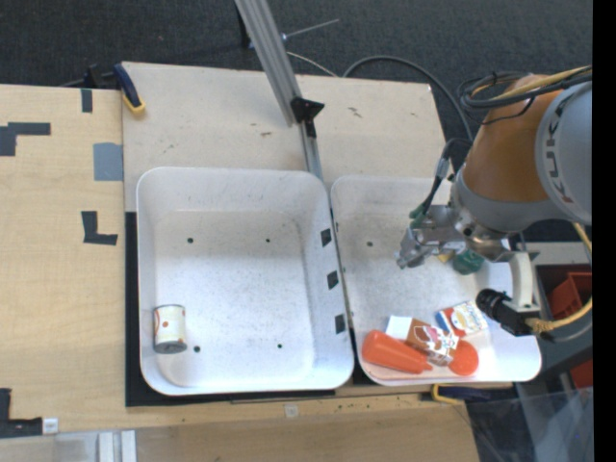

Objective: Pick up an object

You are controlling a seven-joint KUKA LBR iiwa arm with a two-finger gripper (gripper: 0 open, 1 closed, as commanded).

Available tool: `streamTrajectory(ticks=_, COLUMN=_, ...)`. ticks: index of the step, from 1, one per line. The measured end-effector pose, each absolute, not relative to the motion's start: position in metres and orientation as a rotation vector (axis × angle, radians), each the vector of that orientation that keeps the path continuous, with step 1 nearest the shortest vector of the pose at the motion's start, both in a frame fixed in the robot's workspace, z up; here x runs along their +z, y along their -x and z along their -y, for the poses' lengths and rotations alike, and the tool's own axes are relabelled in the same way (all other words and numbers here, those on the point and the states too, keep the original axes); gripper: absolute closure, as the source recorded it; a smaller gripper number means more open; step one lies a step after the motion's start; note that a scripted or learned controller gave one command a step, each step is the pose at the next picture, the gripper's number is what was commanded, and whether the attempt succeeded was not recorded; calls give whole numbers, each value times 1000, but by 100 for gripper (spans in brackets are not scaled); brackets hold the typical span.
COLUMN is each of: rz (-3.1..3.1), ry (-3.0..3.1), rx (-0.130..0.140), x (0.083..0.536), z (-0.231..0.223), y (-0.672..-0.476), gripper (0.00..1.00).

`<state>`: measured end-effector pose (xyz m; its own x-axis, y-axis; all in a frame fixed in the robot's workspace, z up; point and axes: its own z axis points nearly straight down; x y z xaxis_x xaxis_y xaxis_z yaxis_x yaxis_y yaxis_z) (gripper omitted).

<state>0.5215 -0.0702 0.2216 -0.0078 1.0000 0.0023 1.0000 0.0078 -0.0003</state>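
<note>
Nothing is lifted yet. The pincer hangs over the right bin; whether it is spread, I cannot tell. The orange carrot and snack packets lie along the bin's front edge.

Light wooden bench with grey tape marks; dark carpeted floor behind; angled aluminium post.
</note>
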Motion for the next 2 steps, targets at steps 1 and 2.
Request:
streamTrajectory(ticks=1, rz=2228, ry=2211, rx=1, x=213, z=12, y=-533, gripper=100)
streamTrajectory(ticks=2, rz=2228, ry=2211, rx=1, x=210, z=-39, y=-538, gripper=100)
